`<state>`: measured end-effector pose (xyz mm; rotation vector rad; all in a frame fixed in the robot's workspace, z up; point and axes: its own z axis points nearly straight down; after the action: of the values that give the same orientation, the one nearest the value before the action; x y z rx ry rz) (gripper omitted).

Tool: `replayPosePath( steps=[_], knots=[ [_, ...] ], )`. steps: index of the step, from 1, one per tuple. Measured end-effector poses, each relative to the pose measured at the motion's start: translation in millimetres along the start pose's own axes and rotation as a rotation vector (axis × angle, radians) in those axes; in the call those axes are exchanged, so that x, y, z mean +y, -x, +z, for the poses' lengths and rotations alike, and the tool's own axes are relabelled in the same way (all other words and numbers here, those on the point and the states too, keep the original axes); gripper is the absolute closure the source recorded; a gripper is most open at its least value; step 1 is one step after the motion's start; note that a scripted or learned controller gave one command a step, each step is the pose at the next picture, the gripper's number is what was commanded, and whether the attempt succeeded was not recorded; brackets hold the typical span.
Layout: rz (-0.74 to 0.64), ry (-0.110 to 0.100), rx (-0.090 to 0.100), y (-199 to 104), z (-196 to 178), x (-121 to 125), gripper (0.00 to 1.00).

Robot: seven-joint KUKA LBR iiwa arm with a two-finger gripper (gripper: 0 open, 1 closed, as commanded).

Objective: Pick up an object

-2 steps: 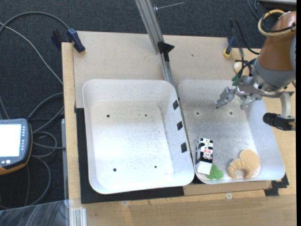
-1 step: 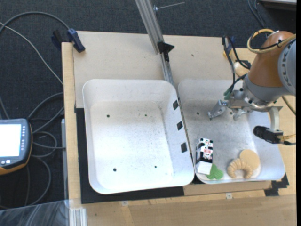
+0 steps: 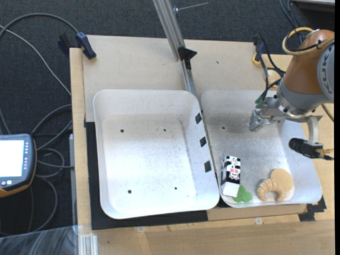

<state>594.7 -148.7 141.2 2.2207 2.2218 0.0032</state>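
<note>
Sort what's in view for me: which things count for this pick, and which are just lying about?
For the pick:
- end effector, above the right bin
- croissant-shaped toy, near corner
- black-and-white carton, by the divider
- green piece, beside the carton

Lying about:
- left bin
- blue clamp on the bench edge
- handheld screen, off the bench

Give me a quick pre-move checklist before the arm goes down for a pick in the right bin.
1. Targets in the right bin: ok; croissant, black-and-white carton and green piece lie along its near edge.
2. Pincer over that bin: ok.
3. Pincer above a target: not ok; it hangs over bare floor, away from the three.
4. Pincer carrying anything: cannot tell.
5. Carton free to grasp: not ok; it sits against the bin's left wall, green piece touching.
</note>
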Motion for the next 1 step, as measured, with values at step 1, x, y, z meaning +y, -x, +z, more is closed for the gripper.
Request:
replayPosePath(
  steps=[1],
  knots=[
    [0.0, 0.005, -0.003, -1.7, -51.4, -7.9, 1.0]
  ],
)
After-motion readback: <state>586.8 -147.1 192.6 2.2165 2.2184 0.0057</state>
